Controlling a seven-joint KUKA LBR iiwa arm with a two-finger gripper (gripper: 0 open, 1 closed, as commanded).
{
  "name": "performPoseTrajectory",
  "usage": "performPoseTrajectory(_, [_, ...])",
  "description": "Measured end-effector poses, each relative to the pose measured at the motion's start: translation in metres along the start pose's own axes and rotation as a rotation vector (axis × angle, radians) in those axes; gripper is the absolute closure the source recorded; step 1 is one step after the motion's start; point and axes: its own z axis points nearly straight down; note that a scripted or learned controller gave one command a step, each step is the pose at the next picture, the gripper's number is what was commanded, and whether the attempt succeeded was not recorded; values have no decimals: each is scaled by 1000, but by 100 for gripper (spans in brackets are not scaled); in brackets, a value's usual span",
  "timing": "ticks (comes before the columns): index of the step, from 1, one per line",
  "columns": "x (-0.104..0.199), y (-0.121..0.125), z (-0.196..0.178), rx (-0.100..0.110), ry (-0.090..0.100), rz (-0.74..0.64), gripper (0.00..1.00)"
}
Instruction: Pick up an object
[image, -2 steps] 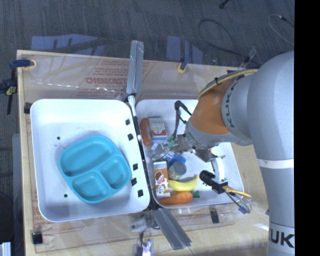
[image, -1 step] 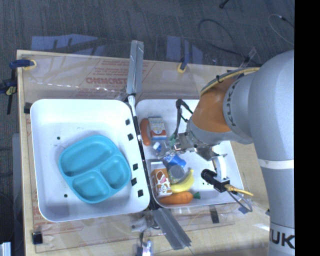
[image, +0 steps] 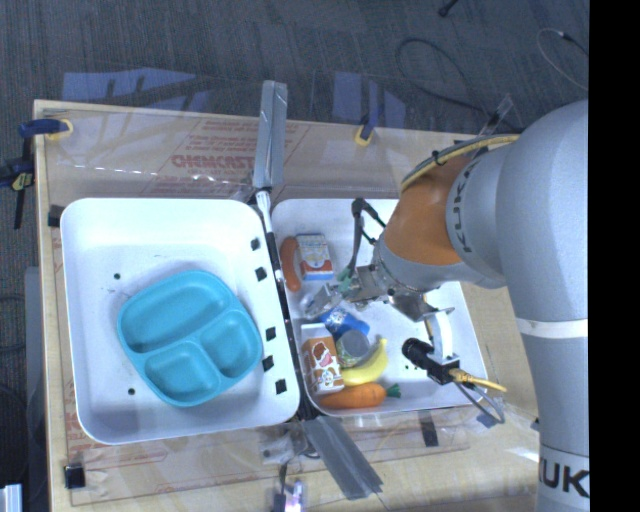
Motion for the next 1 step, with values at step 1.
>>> performPoseTrajectory(1, [0,1,-8,1,-1,-5,100])
